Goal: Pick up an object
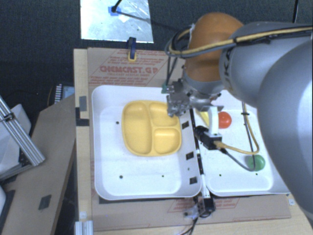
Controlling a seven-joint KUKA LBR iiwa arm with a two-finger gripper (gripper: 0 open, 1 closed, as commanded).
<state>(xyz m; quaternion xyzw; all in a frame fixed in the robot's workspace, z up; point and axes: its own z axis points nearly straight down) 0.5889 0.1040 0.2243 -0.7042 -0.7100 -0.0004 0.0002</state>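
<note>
Showing one yellow tray [150, 129], one orange ball [224, 120], one green ball [255, 162].

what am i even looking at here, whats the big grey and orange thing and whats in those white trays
You are looking down at a slant from one fixed camera above a workbench. The big grey shape with the orange band is a robot arm reaching in from the right side of the picture. At its tip is a small two-finger gripper, the part meant to pick things up. It hangs over the top right edge of a yellow divided plate, which lies in the left white bin. Nothing can be seen between its fingers. The right white bin, partly covered by the arm, holds an orange ball, a green ball and something pale yellow that is mostly hidden. A yellow cable from the arm trails across that bin.
</note>
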